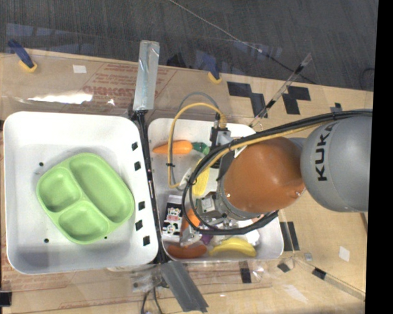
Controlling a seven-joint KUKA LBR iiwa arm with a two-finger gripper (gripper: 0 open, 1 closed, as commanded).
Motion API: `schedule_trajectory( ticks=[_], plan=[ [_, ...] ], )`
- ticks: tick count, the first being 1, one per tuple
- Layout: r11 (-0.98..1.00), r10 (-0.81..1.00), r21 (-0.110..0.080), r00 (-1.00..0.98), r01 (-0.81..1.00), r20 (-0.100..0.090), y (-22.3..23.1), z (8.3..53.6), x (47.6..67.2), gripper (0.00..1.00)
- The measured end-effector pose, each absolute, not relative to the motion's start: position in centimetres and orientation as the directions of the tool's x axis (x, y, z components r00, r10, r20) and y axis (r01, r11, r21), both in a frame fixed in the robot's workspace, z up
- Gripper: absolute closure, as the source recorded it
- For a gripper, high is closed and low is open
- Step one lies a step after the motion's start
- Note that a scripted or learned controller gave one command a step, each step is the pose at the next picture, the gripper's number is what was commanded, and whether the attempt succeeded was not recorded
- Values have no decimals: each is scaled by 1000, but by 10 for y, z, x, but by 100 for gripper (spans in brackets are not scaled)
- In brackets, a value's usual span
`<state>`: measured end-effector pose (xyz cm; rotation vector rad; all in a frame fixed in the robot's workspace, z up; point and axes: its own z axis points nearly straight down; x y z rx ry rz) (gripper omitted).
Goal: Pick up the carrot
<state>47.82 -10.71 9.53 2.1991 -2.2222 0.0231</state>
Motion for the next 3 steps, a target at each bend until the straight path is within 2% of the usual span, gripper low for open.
schedule_trajectory(
  ticks=[2,3],
  plan=[
    [76,-997,4,-76,-997,20,-109,95,477,0],
    [67,-998,7,-67,-998,12,-102,103,478,100]
  ],
)
